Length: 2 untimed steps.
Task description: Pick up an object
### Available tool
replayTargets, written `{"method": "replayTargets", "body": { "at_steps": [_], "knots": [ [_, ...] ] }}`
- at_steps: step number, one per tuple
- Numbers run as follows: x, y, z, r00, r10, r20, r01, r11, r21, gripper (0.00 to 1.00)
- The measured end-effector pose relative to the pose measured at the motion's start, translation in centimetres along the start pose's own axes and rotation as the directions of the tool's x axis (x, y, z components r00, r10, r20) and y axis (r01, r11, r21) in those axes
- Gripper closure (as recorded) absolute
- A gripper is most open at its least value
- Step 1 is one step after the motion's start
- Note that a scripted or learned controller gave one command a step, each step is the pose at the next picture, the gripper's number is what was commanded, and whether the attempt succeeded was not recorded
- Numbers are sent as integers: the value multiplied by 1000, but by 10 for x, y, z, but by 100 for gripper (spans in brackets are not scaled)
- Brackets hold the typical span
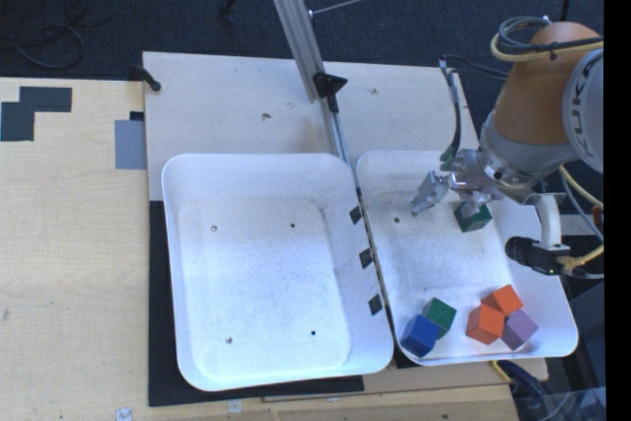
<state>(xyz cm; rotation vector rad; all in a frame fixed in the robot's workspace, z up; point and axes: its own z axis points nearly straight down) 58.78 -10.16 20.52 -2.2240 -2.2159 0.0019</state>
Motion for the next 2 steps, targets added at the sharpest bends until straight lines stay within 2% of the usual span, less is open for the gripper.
{"method": "replayTargets", "body": {
  "at_steps": [1,2],
  "knots": [
    [38,-15,-12,1000,-7,-2,7,1000,2,0],
    [-2,27,-128,1000,-6,3,6,1000,-10,0]
  ]
}}
